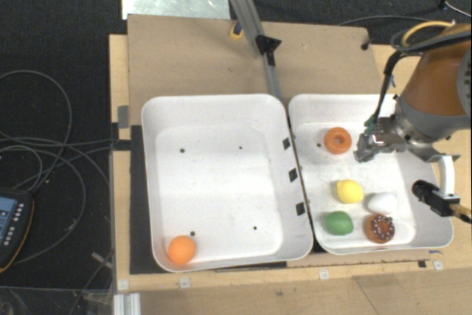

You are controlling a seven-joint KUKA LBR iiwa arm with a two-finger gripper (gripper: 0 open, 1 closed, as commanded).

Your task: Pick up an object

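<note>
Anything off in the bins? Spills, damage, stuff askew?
Nothing spilled or visibly damaged. One oddity: a lone orange ball sits in the near-left corner of the left white bin, apart from the orange ring, yellow ball, white ball, green ball and brown sprinkled doughnut in the right bin.

You see one grey robot arm (435, 122) with a broad orange band (436, 81) above its wrist, a yellow-and-black cable (422, 32) looped over the top, and a dark metal two-finger gripper (366, 151) at its tip.
</note>
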